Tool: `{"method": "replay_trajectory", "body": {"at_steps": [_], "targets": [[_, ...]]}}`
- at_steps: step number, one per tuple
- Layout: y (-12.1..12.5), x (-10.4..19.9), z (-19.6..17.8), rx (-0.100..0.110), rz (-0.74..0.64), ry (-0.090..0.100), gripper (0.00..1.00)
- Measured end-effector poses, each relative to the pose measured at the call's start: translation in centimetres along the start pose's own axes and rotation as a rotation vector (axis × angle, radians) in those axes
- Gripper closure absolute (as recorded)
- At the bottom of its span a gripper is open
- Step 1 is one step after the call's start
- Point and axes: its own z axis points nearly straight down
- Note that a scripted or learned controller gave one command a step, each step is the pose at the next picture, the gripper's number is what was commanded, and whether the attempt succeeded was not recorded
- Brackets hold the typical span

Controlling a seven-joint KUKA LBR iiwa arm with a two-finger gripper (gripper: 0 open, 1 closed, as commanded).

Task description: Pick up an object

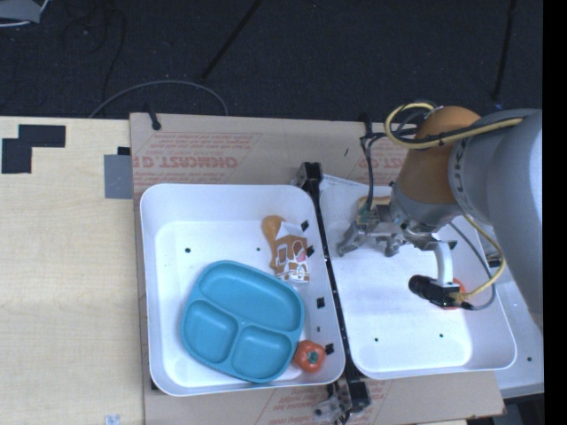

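Blue tray (241, 324): left bin (164, 237), near side.
My end effector (370, 237): right bin (425, 343), far-left corner; finger state: cannot tell.

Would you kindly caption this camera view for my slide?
KUKA arm's gripper over right bin; blue divided plate, tomato and snack packet in left bin.

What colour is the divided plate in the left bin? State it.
Light blue; the divided plate lies plain to see in the camera view.
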Motion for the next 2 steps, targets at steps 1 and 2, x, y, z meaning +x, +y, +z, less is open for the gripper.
{"method": "replay_trajectory", "body": {"at_steps": [1,2], "targets": [[0.0,-0.1,-1.2,-0.001,0.004,0.000,1.00],[0.2,-0.2,-5.4,-0.007,0.004,-0.001,1.00]]}}
